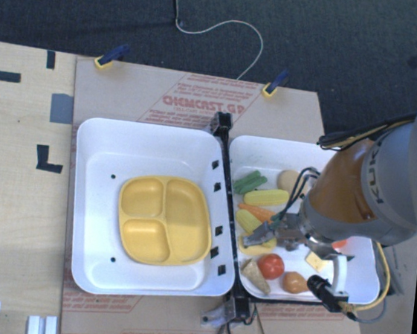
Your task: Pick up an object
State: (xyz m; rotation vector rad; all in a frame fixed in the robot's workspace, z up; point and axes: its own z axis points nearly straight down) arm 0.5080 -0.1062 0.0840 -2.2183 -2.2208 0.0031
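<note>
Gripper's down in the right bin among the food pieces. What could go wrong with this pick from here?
1. The gripper sits in a tight cluster: yellow pieces, corn and an orange strip touch or overlap, so it may catch two items or nudge them aside.
2. The round tomato nearby could roll if bumped.
3. The pile lies close to the bin divider, which may crowd the gripper.
</note>
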